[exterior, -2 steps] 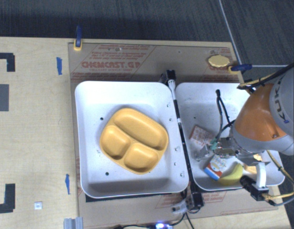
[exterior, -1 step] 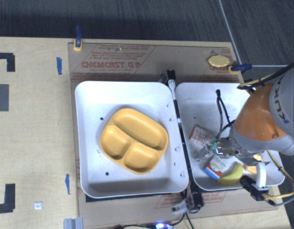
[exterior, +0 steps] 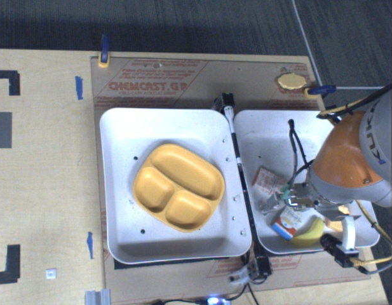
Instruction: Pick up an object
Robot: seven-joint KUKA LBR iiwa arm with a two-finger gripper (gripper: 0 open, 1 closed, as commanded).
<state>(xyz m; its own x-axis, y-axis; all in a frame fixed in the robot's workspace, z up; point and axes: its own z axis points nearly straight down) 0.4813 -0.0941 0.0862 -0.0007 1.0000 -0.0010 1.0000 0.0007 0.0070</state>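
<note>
Overhead, the single slanted camera view took in a pale wooden bench [exterior: 43,189] marked with black tape corners and short blue strips, set against a dark carpeted floor [exterior: 183,11] along the top. A brown printed board [exterior: 157,78] lay under two shallow white bins placed side by side, touching along a black clip seam. The left bin [exterior: 116,132] held a yellow three-part tray [exterior: 178,186], lying bottom up near its middle. The right bin [exterior: 265,126] held a small clutter at its near side: a crumpled clear packet with a red and white label [exterior: 267,182], a small carton with a blue end [exterior: 286,224], and a banana [exterior: 310,232] just beside it. The arm [exterior: 348,161], grey with an orange band, reached in from the right over that bin. Its gripper [exterior: 291,199] sat low among the packet and carton; whether it was released, clenched or grasping anything could not be told. A round tan disc [exterior: 291,81] rested on the board near the far right corner.
</note>
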